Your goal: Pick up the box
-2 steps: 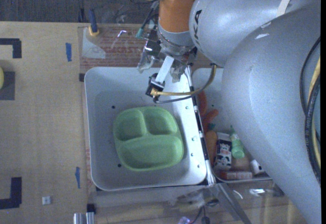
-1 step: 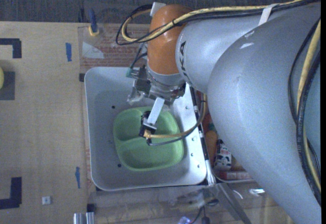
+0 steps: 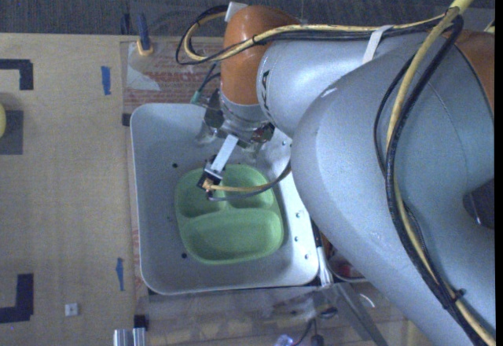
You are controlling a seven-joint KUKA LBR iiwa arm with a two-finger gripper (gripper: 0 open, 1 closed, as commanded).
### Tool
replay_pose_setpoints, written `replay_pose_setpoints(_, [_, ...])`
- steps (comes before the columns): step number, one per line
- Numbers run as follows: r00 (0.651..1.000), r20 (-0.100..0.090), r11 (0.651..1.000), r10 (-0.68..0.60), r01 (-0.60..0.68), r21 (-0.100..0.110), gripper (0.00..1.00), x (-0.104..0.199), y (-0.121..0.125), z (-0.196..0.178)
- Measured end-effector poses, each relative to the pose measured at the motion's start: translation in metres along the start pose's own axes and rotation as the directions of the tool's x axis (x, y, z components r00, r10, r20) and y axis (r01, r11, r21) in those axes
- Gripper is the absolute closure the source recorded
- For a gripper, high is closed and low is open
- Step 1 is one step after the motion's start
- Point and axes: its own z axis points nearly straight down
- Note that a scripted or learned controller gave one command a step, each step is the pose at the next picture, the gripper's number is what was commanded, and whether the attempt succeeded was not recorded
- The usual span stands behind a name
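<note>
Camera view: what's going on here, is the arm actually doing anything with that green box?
The grey arm reaches in from the right, and its end effector hangs low over the white bin, just above the far edge of the green box. The box appears to rest on the bin floor. Nothing shows it gripped, so the pick-up is not yet done.

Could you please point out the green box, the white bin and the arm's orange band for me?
green box (image 3: 234,233): camera view, floor of its lower compartment.
white bin (image 3: 156,160): camera view, bare floor left of the box.
orange band (image 3: 251,49): camera view, its rounded upper surface.
</note>
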Motion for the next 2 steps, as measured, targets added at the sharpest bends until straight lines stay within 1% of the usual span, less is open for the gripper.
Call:
replay_pose_setpoints(1, [0.904, 0.019, 0.905, 0.426, -0.426, 0.008, 0.00, 0.055, -0.012, -0.003])
replay_pose_setpoints(2, [0.903, 0.001, 0.903, 0.429, -0.429, 0.005, 1.00, 0.058, -0.010, -0.014])
